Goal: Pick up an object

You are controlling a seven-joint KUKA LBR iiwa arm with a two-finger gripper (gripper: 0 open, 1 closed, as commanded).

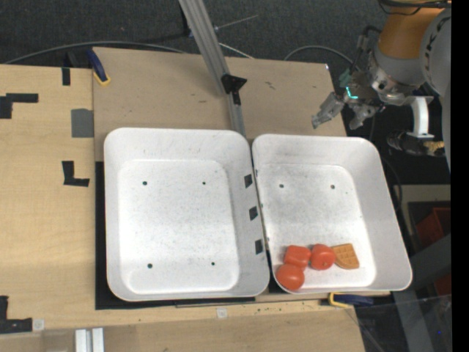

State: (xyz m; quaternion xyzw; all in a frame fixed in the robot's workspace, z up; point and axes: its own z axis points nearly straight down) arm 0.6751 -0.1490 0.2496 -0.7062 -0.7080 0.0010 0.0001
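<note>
Three red tomato-like pieces (302, 262) lie clustered at the near edge of the right bin (366, 189), with an orange cracker-like piece (346, 256) touching them on the right. My gripper (341, 113) hangs above the far right corner of that bin, over the bench beyond its rim, far from the objects. Its two fingers stand spread apart with nothing between them.
The left bin (124, 196) sits beside the right one, the two joined by a hinged seam with black clips (253, 213). A slanted metal pole (209, 42) rises behind the bins. Cables run across the dark floor at the back.
</note>
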